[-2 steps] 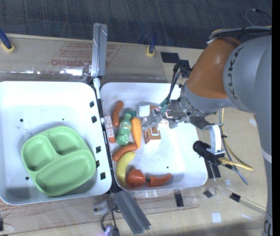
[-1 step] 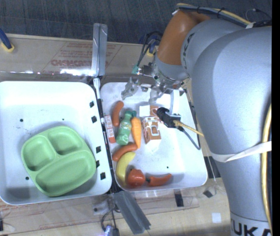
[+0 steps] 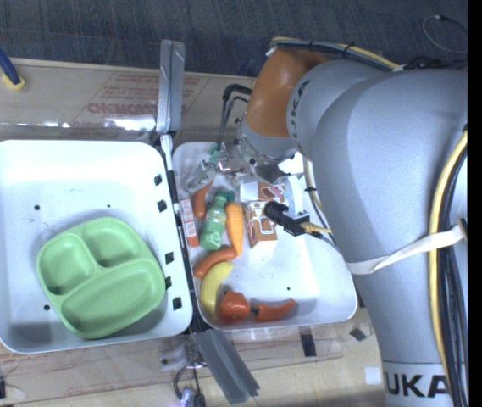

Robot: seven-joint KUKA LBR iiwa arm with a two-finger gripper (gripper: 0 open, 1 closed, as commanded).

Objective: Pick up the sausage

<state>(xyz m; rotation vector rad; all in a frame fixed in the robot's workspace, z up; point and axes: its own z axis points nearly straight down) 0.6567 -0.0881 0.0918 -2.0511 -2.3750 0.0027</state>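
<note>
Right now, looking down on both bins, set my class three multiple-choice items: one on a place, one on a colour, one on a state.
1. Where does the sectioned plate lie?
A. left bin
B. right bin
C. on the bench outside

2. What colour is that plate?
A. red
B. green
C. blue

3. How does the bottle rest?
A. standing upright
B. lying among the toy food
C. hanging from the arm

Answers: 1 A, it sits inside the left bin. 2 B, it is pale green. 3 B, it lies flat beside the carrot.
</note>
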